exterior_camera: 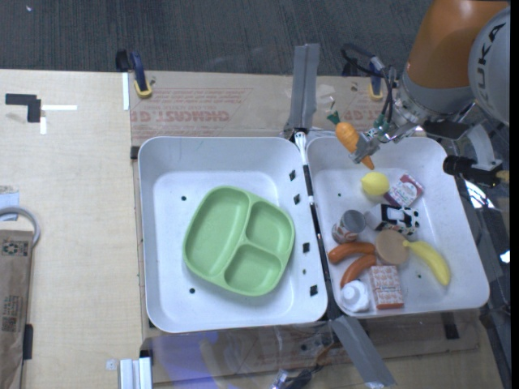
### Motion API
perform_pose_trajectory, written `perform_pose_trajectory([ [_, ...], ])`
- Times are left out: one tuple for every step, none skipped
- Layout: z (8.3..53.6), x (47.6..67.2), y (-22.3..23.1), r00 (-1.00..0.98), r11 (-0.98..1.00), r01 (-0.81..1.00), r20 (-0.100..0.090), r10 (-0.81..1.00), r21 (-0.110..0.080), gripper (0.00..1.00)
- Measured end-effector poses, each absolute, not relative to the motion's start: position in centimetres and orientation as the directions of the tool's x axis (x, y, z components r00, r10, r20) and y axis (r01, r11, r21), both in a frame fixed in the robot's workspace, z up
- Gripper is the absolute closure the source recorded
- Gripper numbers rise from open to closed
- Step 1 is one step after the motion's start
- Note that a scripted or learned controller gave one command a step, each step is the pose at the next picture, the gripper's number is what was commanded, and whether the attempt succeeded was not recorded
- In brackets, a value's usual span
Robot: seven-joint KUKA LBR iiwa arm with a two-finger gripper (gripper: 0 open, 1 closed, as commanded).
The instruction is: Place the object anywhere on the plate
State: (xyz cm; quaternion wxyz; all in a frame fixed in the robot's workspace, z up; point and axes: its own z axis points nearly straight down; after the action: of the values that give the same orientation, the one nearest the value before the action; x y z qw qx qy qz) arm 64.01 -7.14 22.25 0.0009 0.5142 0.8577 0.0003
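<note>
1. Gripper point(366, 146) hangs over the right bin's point(466, 294) back left corner, fingers pinching a toy carrot point(349, 136), orange with a green top, lifted near the back rim.
2. Between the bins runs a divider edge; the left bin point(158, 217) has open floor around the green plate point(238, 241).
3. Beneath lie a lemon point(374, 185), can point(350, 225), sausages point(353, 262), banana point(430, 262).

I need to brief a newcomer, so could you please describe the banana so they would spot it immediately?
Look in the right-hand white bin, at its right side near the front. The banana lies there beside a round tan disc. It is long, curved and yellow, unlike the small round lemon further back.
</note>
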Motion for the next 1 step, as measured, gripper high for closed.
perform_pose_trajectory([
  [19.07,65.19,-4.94,-0.242,0.242,0.970,-0.001,0.970,-0.003,1.00],
])
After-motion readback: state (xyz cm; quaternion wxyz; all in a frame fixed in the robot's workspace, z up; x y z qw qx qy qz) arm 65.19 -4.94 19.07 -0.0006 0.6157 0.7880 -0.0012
